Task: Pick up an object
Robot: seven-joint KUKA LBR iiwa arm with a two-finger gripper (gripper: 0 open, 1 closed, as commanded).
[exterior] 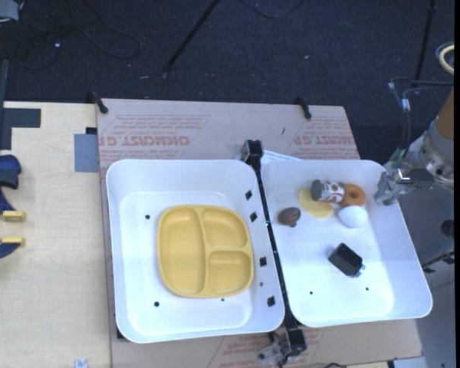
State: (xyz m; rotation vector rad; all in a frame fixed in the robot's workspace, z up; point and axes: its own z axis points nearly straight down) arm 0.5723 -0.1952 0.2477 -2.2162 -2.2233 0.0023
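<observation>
A: Closest to the pincer [389, 184]?
B: Orange ring [355, 195], upper part of the right bin [399, 282]. Just left of the pincer, not touching it.

A: Beside the ring?
B: White ball [353, 216] just below, close enough to touch or nearly so. Small can [327, 191] on its side to the left, red and white, against the ring. Pale yellow disc [314, 206] partly under the can.

A: Further out?
B: Brown stone [290, 216] left of the disc, near the wall between the bins. Black block [346, 259] lower down, alone, well apart from the cluster.

A: And the pincer itself?
B: Over the right rim of the right bin, at the height of the ring. Wide or narrow: cannot tell from here. Nothing seen held. Grey arm [437, 156] behind it, reaching in from the right.

A: Left bin [130, 282]?
B: Yellow tray [205, 250] with three compartments, lying flat in the middle.

A: Around the bins?
B: Brown cardboard [176, 133] underneath, printed in red. Light wooden desk [46, 297] to the left, blue clamp [0, 205] at its edge. Dark floor with cables beyond.
</observation>
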